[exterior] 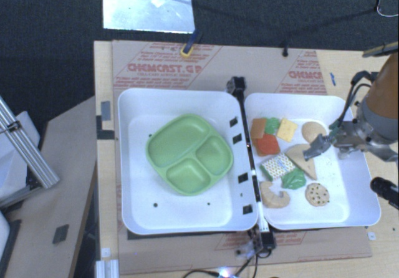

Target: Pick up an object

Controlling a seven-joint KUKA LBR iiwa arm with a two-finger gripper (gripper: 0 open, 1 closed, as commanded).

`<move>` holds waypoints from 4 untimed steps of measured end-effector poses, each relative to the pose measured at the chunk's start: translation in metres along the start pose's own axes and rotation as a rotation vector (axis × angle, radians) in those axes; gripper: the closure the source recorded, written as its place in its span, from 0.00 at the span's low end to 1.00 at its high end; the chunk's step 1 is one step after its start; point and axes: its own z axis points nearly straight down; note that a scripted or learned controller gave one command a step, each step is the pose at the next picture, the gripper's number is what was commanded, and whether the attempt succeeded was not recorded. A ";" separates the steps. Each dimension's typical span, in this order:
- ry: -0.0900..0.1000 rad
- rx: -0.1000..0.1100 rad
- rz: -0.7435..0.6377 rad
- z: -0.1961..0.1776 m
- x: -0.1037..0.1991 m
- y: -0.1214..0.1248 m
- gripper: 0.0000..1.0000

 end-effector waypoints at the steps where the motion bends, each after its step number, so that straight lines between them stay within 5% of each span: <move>1: -0.002 -0.013 -0.003 -0.006 0.000 0.003 0.00; 4: -0.001 -0.011 -0.001 0.142 -0.003 -0.003 0.00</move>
